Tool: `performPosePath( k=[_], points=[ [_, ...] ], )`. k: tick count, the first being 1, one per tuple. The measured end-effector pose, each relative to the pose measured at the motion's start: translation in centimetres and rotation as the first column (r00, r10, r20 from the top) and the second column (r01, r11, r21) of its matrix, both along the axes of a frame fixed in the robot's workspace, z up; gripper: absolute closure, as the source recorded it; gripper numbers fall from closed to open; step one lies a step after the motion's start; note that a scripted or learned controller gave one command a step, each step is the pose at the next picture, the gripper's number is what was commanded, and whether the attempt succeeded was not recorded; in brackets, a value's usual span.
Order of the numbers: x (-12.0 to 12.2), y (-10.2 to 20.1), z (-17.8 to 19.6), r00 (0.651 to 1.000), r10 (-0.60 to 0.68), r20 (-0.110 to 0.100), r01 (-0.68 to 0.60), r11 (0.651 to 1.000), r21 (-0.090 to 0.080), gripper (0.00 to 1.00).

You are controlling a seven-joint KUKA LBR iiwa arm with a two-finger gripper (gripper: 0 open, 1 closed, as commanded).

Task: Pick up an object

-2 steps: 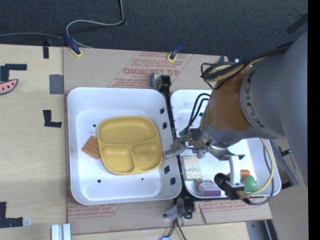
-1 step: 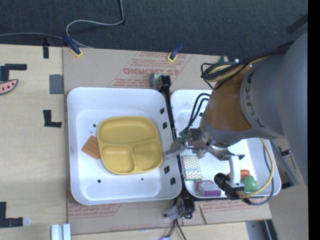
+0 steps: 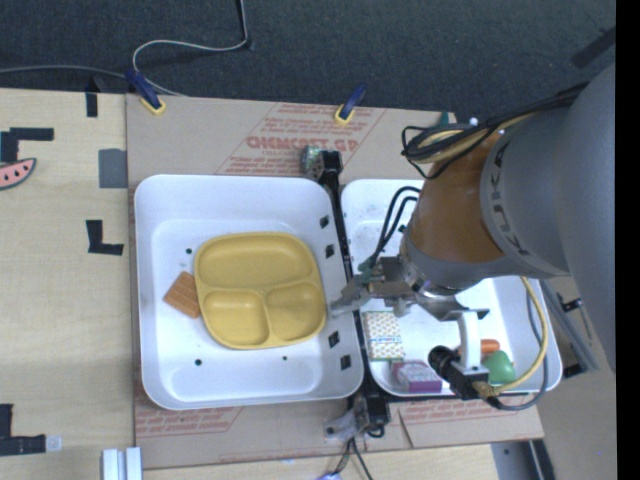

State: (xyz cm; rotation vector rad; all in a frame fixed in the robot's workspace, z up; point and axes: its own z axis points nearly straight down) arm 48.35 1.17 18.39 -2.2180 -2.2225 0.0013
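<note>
You are looking down on a tabletop (image 3: 60, 298) covered with a cardboard sheet (image 3: 230, 143), carrying two shallow white bins side by side. The left bin (image 3: 160, 368) holds a yellow divided plate (image 3: 260, 288) lying flat near its middle, and a small tan cracker-like square (image 3: 182, 293) sits tucked against the plate's left edge, partly under it. The right bin (image 3: 375, 203) is mostly covered by the arm (image 3: 480, 208), grey with its orange band, which reaches in from the right and hangs over the bin. The claw (image 3: 375, 290) sits at the lower left of the arm, just above the divider between the bins; you cannot tell from this angle whether it is spread or pressed together, and nothing is visibly caught in it. Just below the claw, on the right bin's floor, lies a small patterned white box (image 3: 383, 335). Near it, toward the bin's front edge, is a small pink-and-purple packet (image 3: 412, 374). Further right lie a green rounded item (image 3: 502, 368) and a small orange piece (image 3: 489, 347) touching it.
</note>
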Motion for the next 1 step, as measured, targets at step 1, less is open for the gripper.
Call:
performPosePath(
  k=[1],
  points=[
    [0.00, 0.00, 0.00, 1.000, 0.000, 0.000, 0.000, 1.000, 0.000, 0.00]
  ],
)
